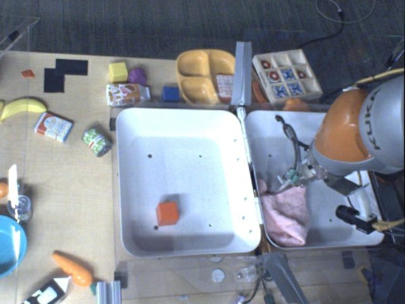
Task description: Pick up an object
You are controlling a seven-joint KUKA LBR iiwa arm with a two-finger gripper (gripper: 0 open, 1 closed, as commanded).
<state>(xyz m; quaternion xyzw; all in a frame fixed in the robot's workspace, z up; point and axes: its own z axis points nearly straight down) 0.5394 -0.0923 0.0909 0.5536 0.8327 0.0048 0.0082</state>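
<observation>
An orange-red block (168, 213) lies alone in the left bin (183, 122), toward its front left. A pink cloth (286, 214) is crumpled in the right bin (329, 230), against its left wall and front edge. My gripper (292, 178) hangs low in the right bin, just above the cloth's top edge, with the orange-banded arm (345, 135) behind it to the right. The wrist and cables hide the fingertips.
Along the back of the bench stand a yellow divided dish (204, 75), a tic-tac-toe board (286, 75), a yellow cube (118, 71), a purple piece (137, 76) and a blue block (170, 94). A banana (22, 107), a small carton (53, 126), a can (96, 141) and a carrot (74, 268) lie on the bench at left.
</observation>
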